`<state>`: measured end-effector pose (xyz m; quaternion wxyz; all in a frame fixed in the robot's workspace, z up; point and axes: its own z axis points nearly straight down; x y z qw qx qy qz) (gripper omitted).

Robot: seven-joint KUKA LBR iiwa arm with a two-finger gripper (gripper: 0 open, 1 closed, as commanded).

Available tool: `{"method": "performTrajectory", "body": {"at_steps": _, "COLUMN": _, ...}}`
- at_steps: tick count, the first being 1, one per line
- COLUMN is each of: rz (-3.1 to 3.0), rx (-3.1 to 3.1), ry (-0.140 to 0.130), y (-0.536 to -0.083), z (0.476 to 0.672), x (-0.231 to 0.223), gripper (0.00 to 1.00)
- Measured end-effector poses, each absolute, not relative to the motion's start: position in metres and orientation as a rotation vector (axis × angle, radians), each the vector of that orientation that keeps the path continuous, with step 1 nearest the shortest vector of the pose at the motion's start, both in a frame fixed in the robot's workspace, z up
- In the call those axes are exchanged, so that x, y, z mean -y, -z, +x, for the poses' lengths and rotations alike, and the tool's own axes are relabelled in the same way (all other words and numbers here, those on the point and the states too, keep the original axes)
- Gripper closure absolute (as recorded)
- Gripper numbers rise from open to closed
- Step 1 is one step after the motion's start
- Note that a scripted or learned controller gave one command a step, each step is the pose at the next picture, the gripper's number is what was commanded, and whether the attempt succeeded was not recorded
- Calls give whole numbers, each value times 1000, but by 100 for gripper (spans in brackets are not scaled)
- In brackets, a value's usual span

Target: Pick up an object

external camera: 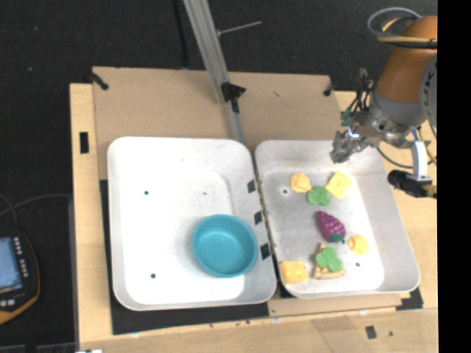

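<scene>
My gripper (341, 151) hangs over the back edge of the right bin (390, 271), pointing down, with nothing seen between its fingers. Just below it in the bin lie a yellow block (339, 185), a small yellow piece (300, 182) and a green leafy piece (319, 195). Farther toward the front are a purple grape bunch (330, 226), another small yellow piece (358, 244), a green piece on a tan slice (328, 262) and a yellow block (294, 272).
The left bin (147, 168) holds a blue bowl (224, 245) near its front right. A grey metal pole (211, 50) slants up from between the bins at the back. Cables hang by the arm at the right edge.
</scene>
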<state>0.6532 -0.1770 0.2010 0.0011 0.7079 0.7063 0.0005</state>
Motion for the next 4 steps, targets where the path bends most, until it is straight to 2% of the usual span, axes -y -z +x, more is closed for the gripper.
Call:
{"method": "performTrajectory", "body": {"at_steps": 1, "rz": 2220, "rx": -2218, "ry": -4, "y": -217, "z": 654, "x": 178, "gripper": 100}}
{"method": "performTrajectory", "body": {"at_steps": 2, "rz": 2214, "rx": -2229, "ry": -4, "y": -231, "z": 646, "x": 127, "gripper": 100}}
{"method": "performTrajectory", "body": {"at_steps": 3, "rz": 2215, "rx": -2229, "ry": -1, "y": -230, "z": 651, "x": 82, "gripper": 100}}
{"method": "performTrajectory", "body": {"at_steps": 4, "rz": 2218, "rx": -2226, "ry": -1, "y": -223, "z": 647, "x": 31, "gripper": 100}}
